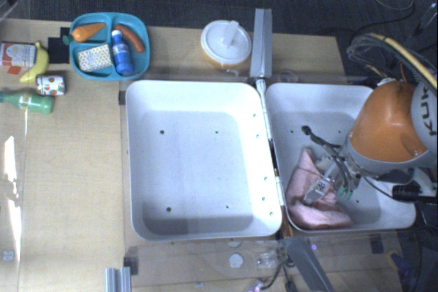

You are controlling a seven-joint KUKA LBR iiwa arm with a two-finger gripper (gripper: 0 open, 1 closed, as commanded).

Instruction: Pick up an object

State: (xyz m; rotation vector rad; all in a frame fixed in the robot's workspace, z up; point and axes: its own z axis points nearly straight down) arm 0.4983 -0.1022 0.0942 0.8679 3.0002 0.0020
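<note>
**Hand down on the pink cloth in the right bin**

The hand (327,187) sits low in the right bin (301,106), touching a crumpled pink cloth (309,205) at its near left corner. Whether the hand pinches it, I cannot tell.

Pink cloth (309,205), soft and crumpled, lying in right bin (301,106) at its front-left corner, against the left wall; one end rises upward, rest bunched flat on the floor.

Soft pink cloth (311,205) in smooth white plastic bin (383,215)
</note>
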